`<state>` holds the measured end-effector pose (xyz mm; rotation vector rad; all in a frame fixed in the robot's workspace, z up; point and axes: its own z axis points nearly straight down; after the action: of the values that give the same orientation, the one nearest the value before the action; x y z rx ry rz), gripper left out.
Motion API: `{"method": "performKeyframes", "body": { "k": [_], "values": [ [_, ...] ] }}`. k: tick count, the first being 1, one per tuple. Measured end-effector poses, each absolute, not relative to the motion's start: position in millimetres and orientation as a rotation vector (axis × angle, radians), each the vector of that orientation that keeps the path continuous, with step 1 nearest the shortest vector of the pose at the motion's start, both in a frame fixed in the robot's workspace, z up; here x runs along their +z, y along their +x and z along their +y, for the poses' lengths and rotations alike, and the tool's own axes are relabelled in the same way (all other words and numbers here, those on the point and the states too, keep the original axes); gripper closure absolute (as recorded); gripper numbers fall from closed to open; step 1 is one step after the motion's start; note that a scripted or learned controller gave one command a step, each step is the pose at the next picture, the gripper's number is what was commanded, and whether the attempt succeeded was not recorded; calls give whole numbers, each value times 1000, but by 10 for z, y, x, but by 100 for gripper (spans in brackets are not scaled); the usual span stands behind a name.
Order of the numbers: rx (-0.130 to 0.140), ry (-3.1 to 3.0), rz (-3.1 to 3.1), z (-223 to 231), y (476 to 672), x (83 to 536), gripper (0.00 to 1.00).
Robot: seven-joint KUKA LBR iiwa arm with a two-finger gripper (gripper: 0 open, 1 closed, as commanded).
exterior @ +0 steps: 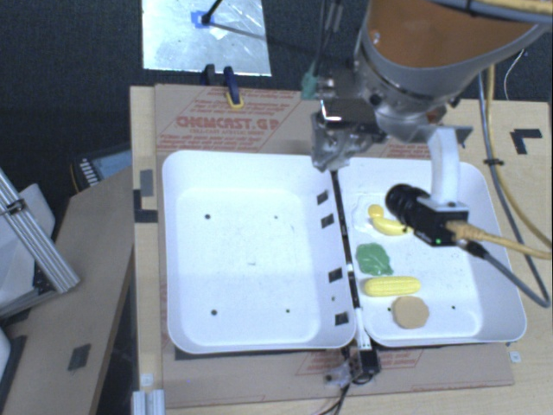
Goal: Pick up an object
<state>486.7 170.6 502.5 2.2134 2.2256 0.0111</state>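
Note:
The right bin holds a small yellow banana-shaped piece, a green leafy piece, a yellow corn cob and a tan round disc. They lie in a loose column near the bin's left wall. My gripper hangs above the far end of the divider between the two bins, up and left of the banana piece and apart from every object. I see nothing held in it.
The left bin sits beside the right one, with clips along the shared divider. A black camera unit with a yellow cable juts over the right bin, partly covering the banana piece. The bulky arm body overhangs the far right.

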Motion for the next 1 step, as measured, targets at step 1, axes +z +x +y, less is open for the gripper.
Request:
{"method": "performKeyframes", "body": {
  "k": [1],
  "values": [
    [9,2221,2215,1366,5312,5372,100]
  ]
}}
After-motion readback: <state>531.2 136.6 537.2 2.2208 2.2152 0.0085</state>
